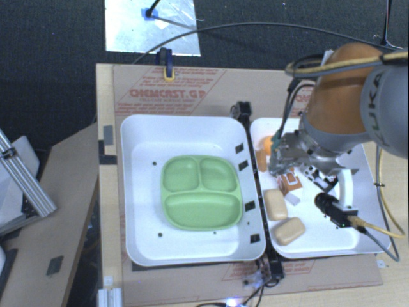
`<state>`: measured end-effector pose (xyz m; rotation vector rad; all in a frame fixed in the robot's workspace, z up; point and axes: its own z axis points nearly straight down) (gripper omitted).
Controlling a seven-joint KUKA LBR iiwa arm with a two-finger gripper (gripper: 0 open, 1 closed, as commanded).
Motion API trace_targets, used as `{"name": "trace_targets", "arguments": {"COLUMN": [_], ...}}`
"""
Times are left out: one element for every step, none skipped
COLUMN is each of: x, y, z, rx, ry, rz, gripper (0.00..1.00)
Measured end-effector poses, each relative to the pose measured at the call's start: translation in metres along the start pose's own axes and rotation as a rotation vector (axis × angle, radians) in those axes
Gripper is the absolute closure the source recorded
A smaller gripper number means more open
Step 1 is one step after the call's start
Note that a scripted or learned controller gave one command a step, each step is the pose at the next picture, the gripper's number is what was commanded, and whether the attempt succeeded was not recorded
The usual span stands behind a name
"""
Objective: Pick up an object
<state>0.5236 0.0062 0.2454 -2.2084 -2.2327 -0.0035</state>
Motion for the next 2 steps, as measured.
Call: {"name": "trace_targets", "arguments": {"x": [0.053, 0.096], "y": [-0.005, -0.014], "z": [0.018, 0.02], "rx": [0.002, 0.001], "ry": [0.0, 0.0], "rz": [0.001, 0.001], "gripper": [1.0, 1.0]}}
